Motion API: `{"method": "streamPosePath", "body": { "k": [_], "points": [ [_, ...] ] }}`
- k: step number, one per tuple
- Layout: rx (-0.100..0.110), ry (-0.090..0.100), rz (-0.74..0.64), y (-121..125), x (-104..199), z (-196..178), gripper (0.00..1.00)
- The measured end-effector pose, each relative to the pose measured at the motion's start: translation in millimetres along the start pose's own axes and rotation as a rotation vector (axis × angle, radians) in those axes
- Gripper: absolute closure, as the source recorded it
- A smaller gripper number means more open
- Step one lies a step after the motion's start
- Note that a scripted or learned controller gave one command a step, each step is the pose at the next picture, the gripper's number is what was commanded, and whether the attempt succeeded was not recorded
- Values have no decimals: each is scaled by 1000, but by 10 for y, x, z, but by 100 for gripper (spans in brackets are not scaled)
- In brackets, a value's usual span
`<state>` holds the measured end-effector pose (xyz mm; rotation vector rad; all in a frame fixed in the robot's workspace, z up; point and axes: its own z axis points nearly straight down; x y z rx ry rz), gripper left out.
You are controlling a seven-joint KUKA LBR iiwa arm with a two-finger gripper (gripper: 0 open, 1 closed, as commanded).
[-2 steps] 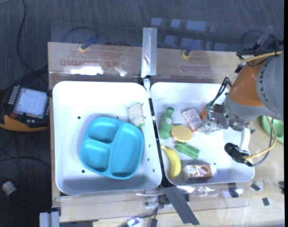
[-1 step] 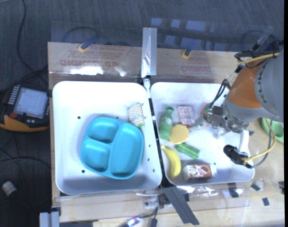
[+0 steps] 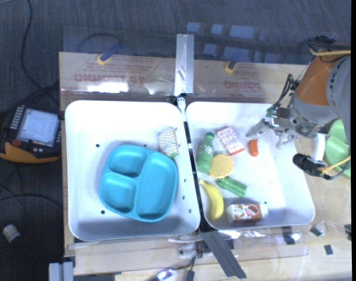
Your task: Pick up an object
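We see the pincer [image 3: 270, 129] over the upper right part of the right bin [image 3: 295, 201], its two fingers spread apart with nothing between them. Just beside its lower finger lies a small orange carrot-like piece [image 3: 253, 148], long axis running up and down the view. Left of that sits a pink-and-white packet [image 3: 229, 140], tilted, its long axis running from upper left to lower right. A green bottle [image 3: 205, 153] lies near the bin's left wall, cap toward the top of the view. A round yellow cookie-like disc [image 3: 221, 165] touches the bottle, and a green cucumber-like piece [image 3: 232, 185] lies slanted below the disc. A banana [image 3: 212, 197] curves along the left wall, long axis near vertical. A brown carton [image 3: 246, 212] lies on its side near the front wall, long axis left to right.

In the left bin [image 3: 84, 215] we find a blue divided plate [image 3: 139, 181] and a small patterned packet [image 3: 168, 140] at its upper right edge.
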<state>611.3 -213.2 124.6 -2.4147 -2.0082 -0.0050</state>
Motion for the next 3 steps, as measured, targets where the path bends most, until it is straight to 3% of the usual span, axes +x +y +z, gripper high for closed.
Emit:
{"method": "streamPosePath", "body": {
  "k": [1, 2, 3],
  "points": [
    [-14, 2, -47, 13, 69, 278, 0],
    [-20, -1, -49, 24, 76, 191, 100],
    [3, -7, 77, 197, 102, -725, 100]
  ]
}}
